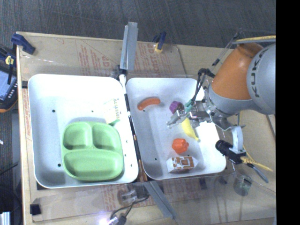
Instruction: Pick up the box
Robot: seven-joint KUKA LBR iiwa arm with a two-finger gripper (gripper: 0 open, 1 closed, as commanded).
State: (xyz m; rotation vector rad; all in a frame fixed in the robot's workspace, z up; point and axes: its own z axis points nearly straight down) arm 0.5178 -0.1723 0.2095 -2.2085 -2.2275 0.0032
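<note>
The box [183, 163] is a small brown and white carton lying on its side near the front wall of the right bin [154, 139]. My gripper [181, 116] hangs over the middle of that bin, between a purple item [176, 107] and a yellow banana [190, 130]. It is well behind the box and apart from it. A red-orange tomato [180, 146] lies between the gripper and the box. Nothing shows as held.
An orange sausage [148, 102] lies at the back of the right bin. The left bin [42, 125] holds a green divided plate [91, 151] and a pale card [112, 110] by the shared wall. Clamps and cables sit along the bench edges.
</note>
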